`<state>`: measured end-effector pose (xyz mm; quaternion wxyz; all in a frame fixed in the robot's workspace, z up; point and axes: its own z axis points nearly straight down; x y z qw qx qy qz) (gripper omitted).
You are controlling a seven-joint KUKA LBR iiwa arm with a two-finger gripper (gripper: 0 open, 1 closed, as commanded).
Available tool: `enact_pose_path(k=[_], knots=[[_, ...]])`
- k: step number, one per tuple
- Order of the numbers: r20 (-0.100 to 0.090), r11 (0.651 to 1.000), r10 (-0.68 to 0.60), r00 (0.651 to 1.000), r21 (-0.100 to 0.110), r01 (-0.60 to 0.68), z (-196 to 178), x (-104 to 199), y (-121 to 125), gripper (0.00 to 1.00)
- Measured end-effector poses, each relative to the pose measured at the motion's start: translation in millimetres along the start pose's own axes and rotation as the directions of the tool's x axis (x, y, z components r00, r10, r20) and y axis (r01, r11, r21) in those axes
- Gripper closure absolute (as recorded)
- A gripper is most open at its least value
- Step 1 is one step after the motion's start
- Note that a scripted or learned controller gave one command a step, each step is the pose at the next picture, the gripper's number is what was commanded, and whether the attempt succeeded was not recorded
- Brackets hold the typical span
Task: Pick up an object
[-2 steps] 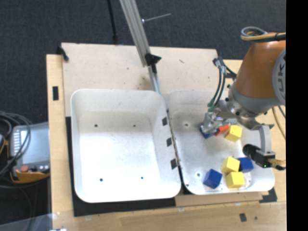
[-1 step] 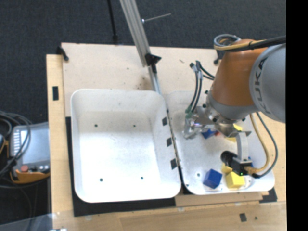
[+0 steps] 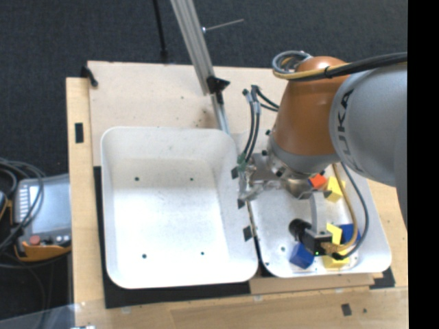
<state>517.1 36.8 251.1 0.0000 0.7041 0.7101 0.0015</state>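
Camera view: grey KUKA arm (image 3: 374,125) enters from the right, its orange band (image 3: 309,108) hanging over the right bin (image 3: 274,219). Gripper (image 3: 300,186) sits low beneath the wrist, above the far half of that bin; whether wide or narrow cannot be told from this angle. Loose objects all lie in the right bin. A blue block (image 3: 300,256) sits near the front rim, with a yellow block (image 3: 334,232) to its right. An orange piece (image 3: 316,181) and a yellow piece (image 3: 334,188) lie side by side, close by the gripper. Left bin (image 3: 164,211) sits alongside on the bench (image 3: 137,81).
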Motion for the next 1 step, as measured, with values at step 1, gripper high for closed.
enact_pose_path(k=[1], knots=[[0.001,1.000,0.001,1.000,0.003,-0.001,1.9,49.0,-14.8,1.00]])
